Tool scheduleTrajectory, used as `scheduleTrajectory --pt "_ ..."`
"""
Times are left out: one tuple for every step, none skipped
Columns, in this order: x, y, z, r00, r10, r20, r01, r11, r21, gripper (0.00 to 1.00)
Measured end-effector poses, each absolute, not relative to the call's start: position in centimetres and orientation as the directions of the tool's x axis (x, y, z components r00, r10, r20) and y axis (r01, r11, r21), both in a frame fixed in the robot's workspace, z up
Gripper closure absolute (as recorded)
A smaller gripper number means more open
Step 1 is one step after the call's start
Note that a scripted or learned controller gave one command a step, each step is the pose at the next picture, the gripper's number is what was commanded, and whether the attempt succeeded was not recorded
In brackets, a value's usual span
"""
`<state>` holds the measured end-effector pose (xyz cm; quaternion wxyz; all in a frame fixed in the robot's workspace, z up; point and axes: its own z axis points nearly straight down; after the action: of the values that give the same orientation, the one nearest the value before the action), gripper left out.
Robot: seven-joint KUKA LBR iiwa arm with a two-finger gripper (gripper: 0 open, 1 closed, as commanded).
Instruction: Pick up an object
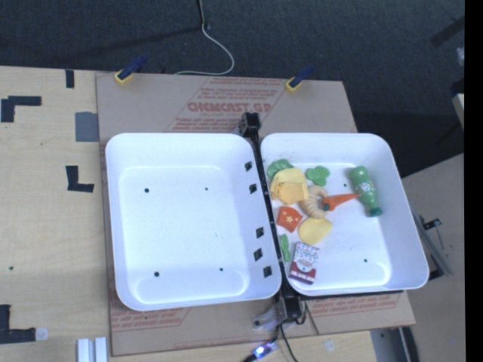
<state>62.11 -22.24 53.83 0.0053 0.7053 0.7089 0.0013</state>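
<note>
The right bin (392, 270) holds several small toy items bunched near its left wall. Among them are a green bottle (364, 190), an orange carrot (340, 199), a yellow piece (289, 185), a red-orange block (288, 218), a yellow lemon-like piece (317, 230), green pieces (318, 175) and a red-and-white packet (305, 262).
The left bin (121, 202) sits beside the right one, joined along a black hinge strip (259, 202). Both rest on a cardboard sheet (219, 104) held by blue-and-yellow clamps (131, 68). A white cable (213, 40) runs down from the top.
</note>
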Motion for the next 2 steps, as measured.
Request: scheduleTrajectory --pt "64.0 -22.3 53.4 -0.003 1.0 -0.002 1.0 0.003 0.001 1.0" --pt "65.5 -22.2 53.5 -0.003 1.0 -0.003 1.0 0.003 0.001 1.0"
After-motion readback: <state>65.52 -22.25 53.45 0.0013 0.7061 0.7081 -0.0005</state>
